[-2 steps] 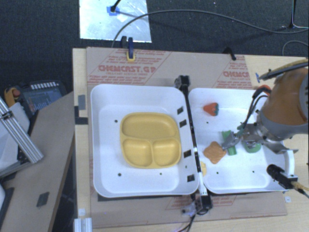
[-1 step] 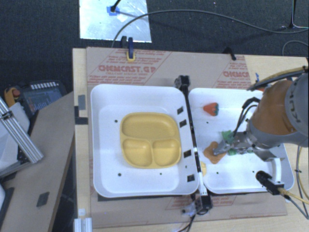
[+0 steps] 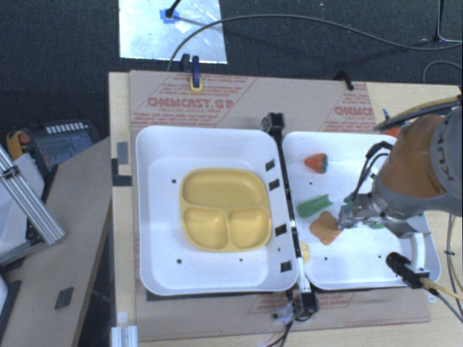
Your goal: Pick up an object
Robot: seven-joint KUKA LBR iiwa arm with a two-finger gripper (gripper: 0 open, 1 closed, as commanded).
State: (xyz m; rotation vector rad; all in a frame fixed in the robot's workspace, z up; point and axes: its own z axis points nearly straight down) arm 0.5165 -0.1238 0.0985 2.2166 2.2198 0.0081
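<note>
So far you have no pick to log: nothing is visibly lifted off the floor of either bin. The gripper (image 3: 350,214) sits low in the right bin (image 3: 347,273), its tip just beside the right edge of the tan object (image 3: 325,228), possibly touching it. From this slanted overhead view you cannot tell how wide the tool stands or whether it has hold of anything; the wrist and cabling mask the tip.

Candidates in the right bin: the tan object near the bin's left wall, the green piece (image 3: 313,206) just above it, and the orange-red item (image 3: 316,163) well apart, toward the far side. All three appear to rest on the bin floor.

The left bin (image 3: 155,215) carries a yellow divided tray (image 3: 221,208), untouched by the arm.

Judgement: approach looks done, and the tan object is the likely target. Left to do: close on it, then raise it clear. Note a miss as a real possibility.
</note>
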